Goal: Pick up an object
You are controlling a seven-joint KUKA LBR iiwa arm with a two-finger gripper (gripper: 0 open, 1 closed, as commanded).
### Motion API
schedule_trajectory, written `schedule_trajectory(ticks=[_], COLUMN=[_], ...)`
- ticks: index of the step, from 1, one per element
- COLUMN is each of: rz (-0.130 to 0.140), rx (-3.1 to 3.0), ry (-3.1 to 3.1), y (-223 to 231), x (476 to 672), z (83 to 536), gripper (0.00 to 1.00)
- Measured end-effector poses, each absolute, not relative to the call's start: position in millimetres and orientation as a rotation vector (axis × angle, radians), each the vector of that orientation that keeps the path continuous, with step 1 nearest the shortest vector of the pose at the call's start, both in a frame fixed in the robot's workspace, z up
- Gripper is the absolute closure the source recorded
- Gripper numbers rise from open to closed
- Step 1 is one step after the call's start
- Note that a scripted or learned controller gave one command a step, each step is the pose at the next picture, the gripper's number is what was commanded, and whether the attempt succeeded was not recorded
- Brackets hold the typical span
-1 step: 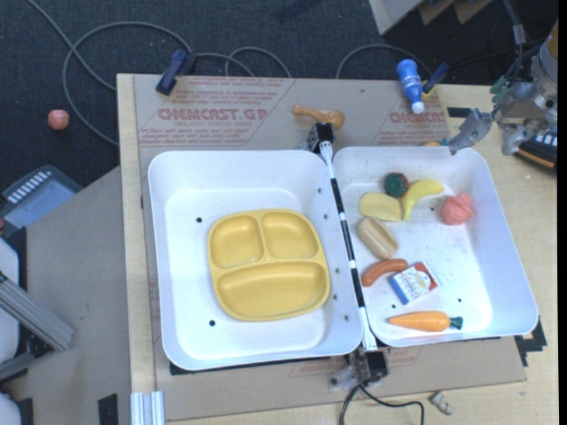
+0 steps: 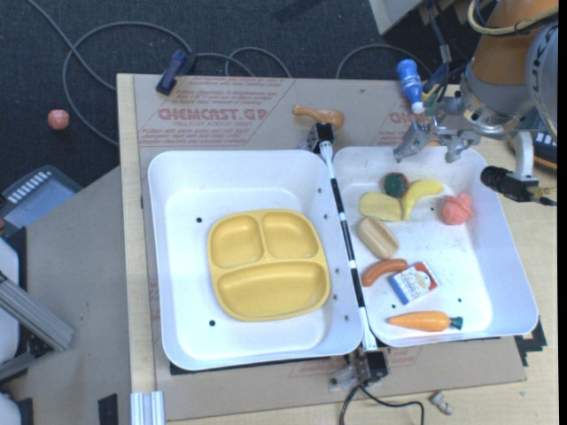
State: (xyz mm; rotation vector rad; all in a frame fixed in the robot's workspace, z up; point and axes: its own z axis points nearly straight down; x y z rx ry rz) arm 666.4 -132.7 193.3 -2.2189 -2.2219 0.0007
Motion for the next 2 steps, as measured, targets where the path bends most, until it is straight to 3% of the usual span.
schedule_trajectory(ticks=[1, 2], rz=[0.000, 0.002], rx=[-2.220, -2.218], ry=[-2.222, -2.221], y=[-116, -116], x=[666.2, 666.2], z=[84, 95], gripper=[0.00, 1.00])
